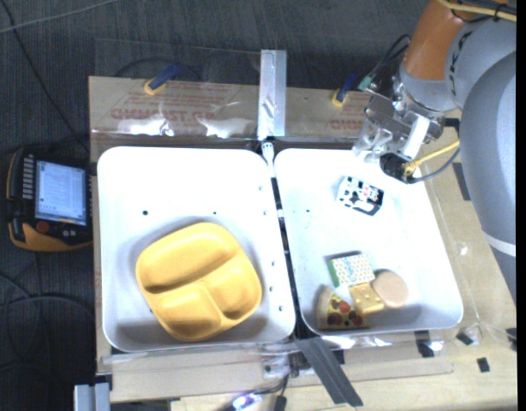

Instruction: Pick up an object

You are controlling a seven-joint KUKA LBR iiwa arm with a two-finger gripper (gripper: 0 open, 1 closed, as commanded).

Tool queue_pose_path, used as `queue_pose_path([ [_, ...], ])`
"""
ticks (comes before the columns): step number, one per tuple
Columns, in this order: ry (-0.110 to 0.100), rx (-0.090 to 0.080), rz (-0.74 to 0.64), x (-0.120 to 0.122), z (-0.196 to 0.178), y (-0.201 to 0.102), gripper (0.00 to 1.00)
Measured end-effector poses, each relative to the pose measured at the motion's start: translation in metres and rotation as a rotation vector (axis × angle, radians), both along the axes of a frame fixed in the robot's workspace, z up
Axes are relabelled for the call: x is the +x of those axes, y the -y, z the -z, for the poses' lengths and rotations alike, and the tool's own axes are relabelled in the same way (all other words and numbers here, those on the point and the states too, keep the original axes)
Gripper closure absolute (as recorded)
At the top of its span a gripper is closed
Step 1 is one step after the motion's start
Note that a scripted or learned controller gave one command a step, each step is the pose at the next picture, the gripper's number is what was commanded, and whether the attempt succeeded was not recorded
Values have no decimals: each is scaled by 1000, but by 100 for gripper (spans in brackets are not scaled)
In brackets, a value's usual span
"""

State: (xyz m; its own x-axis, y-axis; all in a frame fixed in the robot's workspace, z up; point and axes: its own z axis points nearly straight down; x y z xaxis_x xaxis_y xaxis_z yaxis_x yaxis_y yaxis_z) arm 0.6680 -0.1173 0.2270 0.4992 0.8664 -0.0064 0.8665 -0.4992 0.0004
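The gripper (376,146) hangs over the far right corner of the right bin (434,255), and I cannot tell if it is open or closed or has anything in it. A small black and white card (360,194) lies in that bin just near the gripper, and a pile of little toys (361,291) sits at the near side. A big yellow tray (199,278) lies in the left bin (126,178).
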Motion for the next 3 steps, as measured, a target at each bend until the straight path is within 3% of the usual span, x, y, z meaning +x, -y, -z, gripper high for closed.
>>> queue_pose_path([
  [1,-2,1,595,-68,-4,-26,100],
  [2,-2,3,837,-45,7,-52,100],
  [3,-9,4,831,-46,0,-52,100],
])
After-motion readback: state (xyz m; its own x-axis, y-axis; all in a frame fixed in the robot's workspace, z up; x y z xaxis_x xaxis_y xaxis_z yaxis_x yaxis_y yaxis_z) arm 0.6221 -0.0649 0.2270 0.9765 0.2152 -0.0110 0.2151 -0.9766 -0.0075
